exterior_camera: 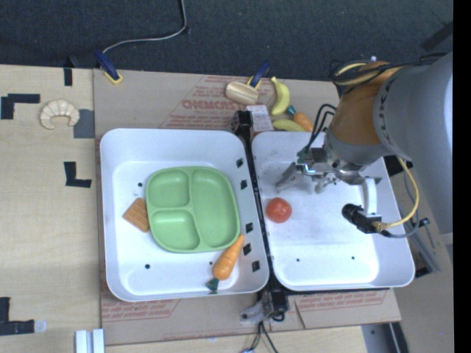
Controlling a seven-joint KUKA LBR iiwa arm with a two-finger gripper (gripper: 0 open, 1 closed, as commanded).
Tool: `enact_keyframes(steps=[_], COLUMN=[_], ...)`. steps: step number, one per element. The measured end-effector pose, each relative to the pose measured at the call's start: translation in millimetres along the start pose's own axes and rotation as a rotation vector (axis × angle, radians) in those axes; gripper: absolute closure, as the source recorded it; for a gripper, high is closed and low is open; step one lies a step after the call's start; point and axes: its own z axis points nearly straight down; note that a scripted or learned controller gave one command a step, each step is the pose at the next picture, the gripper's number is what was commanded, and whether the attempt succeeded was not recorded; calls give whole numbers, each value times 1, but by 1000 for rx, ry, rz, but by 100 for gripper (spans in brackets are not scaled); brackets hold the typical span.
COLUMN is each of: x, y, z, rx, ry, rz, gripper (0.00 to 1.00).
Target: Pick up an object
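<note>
Camera view
Surface: cardboard-covered surface point(184, 109) carrying two shallow white bins side by side.
Left bin: left bin point(118, 197) holds a green divided plate point(193, 208) near its centre.
Cracker: a tan cracker-like piece point(137, 214) lies touching the plate's left edge.
Carrot: an orange carrot point(228, 259) lies tilted at the plate's lower right corner, close to the bin's right wall.
Right bin: right bin point(331, 267) holds a small red tomato point(278, 210) on its floor, near the left wall.
Arm: grey arm with an orange band point(353, 120) reaches in from the right and hangs over the upper part of the right bin.
Gripper: gripper point(305, 173) is spread apart, fingers released, nothing between them; it sits above and to the right of the tomato, apart from it.
Task object: the tomato rests free on the bin floor, ungrasped.
Behind the bins: a bread roll point(241, 91), a yellow banana point(280, 98) and a small box point(259, 116) lie on the surface at the bins' far edge.
Far left: a croissant point(59, 113) lies on the surface, well apart from the bins.
</note>
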Motion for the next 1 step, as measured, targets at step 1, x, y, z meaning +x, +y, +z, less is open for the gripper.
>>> enact_keyframes(steps=[1], x=[-111], y=[18], z=[23], rx=[-7], ry=[-5], rz=[2], gripper=[0])
